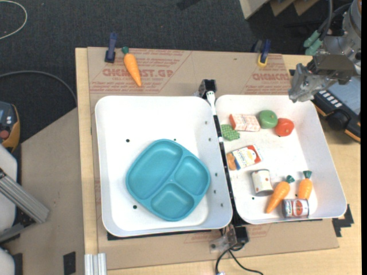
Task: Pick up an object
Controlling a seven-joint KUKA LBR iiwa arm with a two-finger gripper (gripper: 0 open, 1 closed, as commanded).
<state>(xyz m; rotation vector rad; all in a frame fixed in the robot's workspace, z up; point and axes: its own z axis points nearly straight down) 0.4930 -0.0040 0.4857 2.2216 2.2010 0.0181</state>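
White plastic bins sit side by side on a cardboard-covered bench as the gripper [300, 87] hangs over the far right corner of the right bin [330, 171], holding nothing; whether it is parted or closed cannot be told from this angle. No object has been chosen yet, and the candidates all lie in that bin: a green ball [267, 118] touching a red tomato [284, 127], a small pink carton [245, 122], a green scrap [229, 132] against the dividing wall, an orange-and-white packet [243, 157], a white cup [262, 182], two toy carrots [278, 193] and [305, 187], and a red can [296, 208] near the front rim. The left bin [114, 130] carries a teal divided plate [168, 179], and a third carrot [132, 69] lies outside on the cardboard. Crowding looks like the main hazard: the ball and tomato are round and pressed together, so a descent between them could nudge both aside, while the carrots, cup and can are clustered closely enough that a grab might catch two things or knock one away. A flat packet may simply slip the grasp.
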